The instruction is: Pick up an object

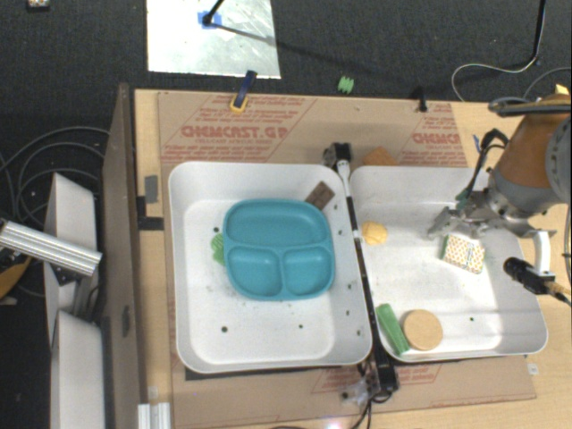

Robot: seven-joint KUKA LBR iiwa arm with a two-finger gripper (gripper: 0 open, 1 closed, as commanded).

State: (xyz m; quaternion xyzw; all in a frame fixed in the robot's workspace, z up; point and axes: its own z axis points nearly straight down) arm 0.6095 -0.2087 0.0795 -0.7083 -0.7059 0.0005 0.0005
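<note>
Camera view showed the metal two-finger gripper (464, 224) at middle right, fingers spread apart just above the small dotted white block (463, 253), likely ready to grab it.

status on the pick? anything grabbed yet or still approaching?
Done: the grey arm's gripper is over the right white bin, right above the small patterned white-and-yellow block. In hand: nothing visibly lifted; the block looks to lie on the bin floor. Left: grasp and raise it. The yellow lump, round tan disc and green bar lie apart from the gripper.
</note>
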